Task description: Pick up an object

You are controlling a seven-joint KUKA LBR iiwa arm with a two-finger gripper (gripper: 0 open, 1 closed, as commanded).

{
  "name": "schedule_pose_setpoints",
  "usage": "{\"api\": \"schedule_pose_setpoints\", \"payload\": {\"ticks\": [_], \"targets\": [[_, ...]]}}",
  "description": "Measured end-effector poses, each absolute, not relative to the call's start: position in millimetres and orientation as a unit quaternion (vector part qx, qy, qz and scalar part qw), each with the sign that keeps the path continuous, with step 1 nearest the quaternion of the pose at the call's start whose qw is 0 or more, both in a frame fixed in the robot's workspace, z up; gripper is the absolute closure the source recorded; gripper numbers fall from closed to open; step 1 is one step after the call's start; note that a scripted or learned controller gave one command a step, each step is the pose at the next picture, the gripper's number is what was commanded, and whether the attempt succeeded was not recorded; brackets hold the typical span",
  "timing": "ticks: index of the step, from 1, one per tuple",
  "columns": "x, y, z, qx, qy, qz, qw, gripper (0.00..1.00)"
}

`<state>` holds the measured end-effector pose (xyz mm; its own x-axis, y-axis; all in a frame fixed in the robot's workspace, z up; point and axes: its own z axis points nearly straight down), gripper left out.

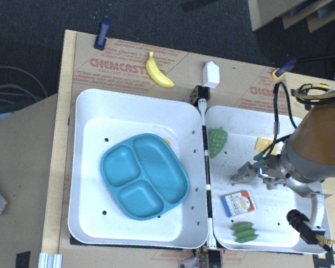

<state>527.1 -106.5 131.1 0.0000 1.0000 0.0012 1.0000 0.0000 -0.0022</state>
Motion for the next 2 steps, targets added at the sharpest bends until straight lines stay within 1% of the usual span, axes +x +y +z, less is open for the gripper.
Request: {"api": "schedule_pose_setpoints", "payload": {"ticks": [1, 2], "targets": [[509.6, -98.3, 84.1, -0.707, -0.707, 0.0003, 0.001, 0.00], [600.5, -138.7, 85.0, -0.707, -0.707, -0.0001, 0.000, 0.00]]}}
